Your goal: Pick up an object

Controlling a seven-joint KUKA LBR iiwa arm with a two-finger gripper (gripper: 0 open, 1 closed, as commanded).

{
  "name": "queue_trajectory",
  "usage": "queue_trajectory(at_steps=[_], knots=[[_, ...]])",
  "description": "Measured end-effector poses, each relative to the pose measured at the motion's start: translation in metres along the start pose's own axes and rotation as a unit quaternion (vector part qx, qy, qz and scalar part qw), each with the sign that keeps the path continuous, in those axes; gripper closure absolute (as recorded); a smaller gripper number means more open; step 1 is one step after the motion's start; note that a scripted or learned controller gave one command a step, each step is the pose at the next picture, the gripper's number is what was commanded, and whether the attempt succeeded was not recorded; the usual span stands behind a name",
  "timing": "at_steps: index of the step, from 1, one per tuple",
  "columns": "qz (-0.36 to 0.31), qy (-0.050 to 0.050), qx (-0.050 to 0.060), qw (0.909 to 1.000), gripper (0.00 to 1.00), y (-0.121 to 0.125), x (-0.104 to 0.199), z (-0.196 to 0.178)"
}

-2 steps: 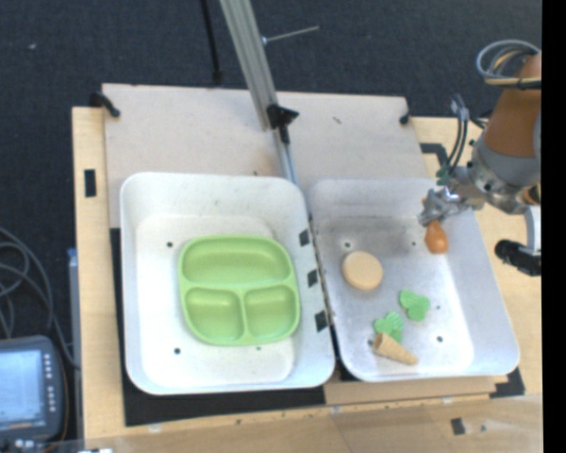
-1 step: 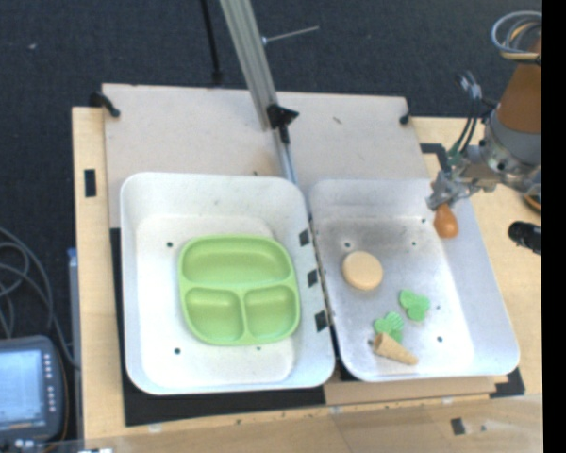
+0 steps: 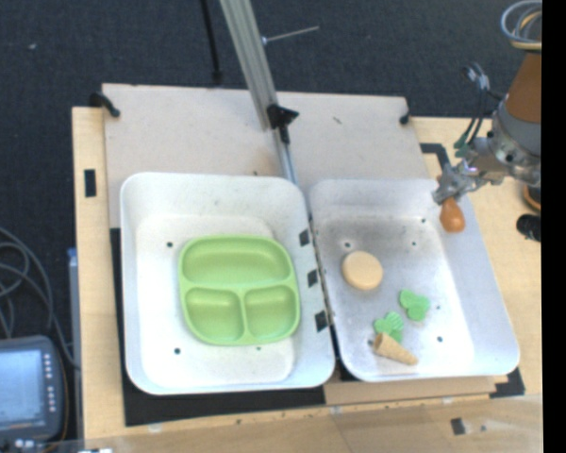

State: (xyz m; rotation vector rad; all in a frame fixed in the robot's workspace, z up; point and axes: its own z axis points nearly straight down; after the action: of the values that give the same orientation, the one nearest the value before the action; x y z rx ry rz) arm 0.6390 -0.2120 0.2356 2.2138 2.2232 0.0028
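Note:
My gripper (image 3: 449, 199) hangs over the right bin's (image 3: 481, 340) far right rim, below the grey wrist and orange band. A small orange piece (image 3: 452, 218) sits at its fingertips, pinched between them above the rim. Lower in that bin lie a round tan disc (image 3: 362, 271), two green pieces (image 3: 414, 304) (image 3: 390, 325) and a tan cone (image 3: 394, 348).
The left bin (image 3: 137, 253) holds a green divided plate (image 3: 238, 288). A slanted metal pole (image 3: 250, 55) rises from the gap between the bins at the back. Cables and a small screen (image 3: 14, 390) lie off the bench at the left.

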Motion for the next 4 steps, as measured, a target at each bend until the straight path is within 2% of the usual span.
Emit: queue_trajectory(at_steps=[4], knots=[[-0.001,0.002,0.002,1.0000,1.00,0.006,0.203,0.019]])
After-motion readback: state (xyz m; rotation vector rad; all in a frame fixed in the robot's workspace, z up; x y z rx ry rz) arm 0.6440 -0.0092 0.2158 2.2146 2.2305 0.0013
